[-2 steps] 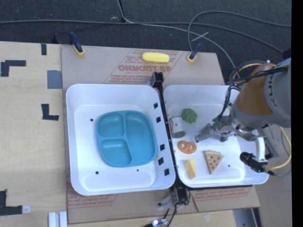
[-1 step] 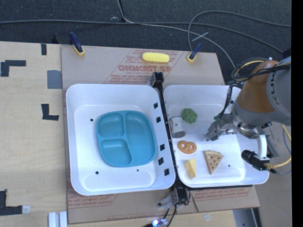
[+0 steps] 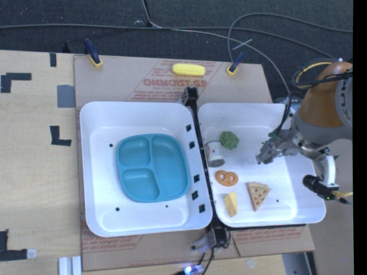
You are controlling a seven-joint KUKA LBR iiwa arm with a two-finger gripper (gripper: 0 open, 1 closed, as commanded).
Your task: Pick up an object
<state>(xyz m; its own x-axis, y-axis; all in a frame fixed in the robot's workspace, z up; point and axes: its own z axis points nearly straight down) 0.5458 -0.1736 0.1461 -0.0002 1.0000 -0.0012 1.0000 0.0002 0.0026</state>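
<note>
The right bin holds a green broccoli piece, a small grey-white can on its side, a pretzel, a pizza slice and a yellow cheese wedge. My gripper hangs over the right part of this bin, to the right of the broccoli and above the pizza slice. I see nothing between its fingers. The arm's grey body and orange band come in from the right.
The left bin holds a blue divided tray. A yellow object lies on the cardboard behind the bins, between two blue-yellow clamps. Cables run across the dark floor at the back.
</note>
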